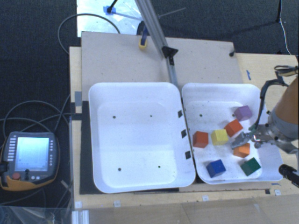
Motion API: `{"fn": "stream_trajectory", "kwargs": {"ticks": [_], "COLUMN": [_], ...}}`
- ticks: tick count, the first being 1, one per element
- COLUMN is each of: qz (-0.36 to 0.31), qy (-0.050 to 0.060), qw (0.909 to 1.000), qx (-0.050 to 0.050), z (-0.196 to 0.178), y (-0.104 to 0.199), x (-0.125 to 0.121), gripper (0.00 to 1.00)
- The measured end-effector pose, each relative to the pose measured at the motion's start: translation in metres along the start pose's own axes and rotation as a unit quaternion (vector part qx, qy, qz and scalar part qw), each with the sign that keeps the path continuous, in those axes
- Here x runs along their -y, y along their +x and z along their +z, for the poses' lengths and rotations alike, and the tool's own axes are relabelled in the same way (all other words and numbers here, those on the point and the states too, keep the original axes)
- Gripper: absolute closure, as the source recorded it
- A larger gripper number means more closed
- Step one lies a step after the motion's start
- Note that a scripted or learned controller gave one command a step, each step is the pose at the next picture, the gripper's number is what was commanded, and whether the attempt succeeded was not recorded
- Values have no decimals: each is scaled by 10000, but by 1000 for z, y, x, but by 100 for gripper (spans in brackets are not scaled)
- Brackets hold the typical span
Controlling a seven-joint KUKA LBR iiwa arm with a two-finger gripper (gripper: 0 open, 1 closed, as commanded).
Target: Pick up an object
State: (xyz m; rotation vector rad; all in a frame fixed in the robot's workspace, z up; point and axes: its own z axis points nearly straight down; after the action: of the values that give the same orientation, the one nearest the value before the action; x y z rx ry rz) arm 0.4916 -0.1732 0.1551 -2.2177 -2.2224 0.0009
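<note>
1. Two shallow white bins are seen side by side on the bench: the left bin [135, 134] and the right bin [205, 101].
2. Seven small blocks are counted in the right bin: a purple block [243, 112], an orange-red block [233, 127], a yellow block [219, 136], a red block [200, 139], an orange block [242, 150], a blue block [216, 167] and a green block [251, 165].
3. The gripper [242, 139] is placed low over the right bin, between the orange-red block and the orange block, just beside both. Its tips are small and blurred; whether they are parted or closed cannot be told, and no block can be made out between them.
4. The arm [286, 120] is cut off by the right edge, so only its wrist end is shown.
5. A teach pendant [29, 160] with a lit screen is recorded left of the bench, its cable looping on the dark floor.
6. A slanted metal pole [152, 20] is noted crossing the board behind the bins.
</note>
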Motion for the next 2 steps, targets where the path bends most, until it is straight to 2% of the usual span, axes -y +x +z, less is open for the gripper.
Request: {"fn": "stream_trajectory", "kwargs": {"ticks": [1,2], "qz": [1,-11], "qy": [1,-25], "qw": [10000,10000], "qx": [1,10], "z": [42,29], "y": [-2,-2], "x": [-3,-4], "gripper": [0,100]}}
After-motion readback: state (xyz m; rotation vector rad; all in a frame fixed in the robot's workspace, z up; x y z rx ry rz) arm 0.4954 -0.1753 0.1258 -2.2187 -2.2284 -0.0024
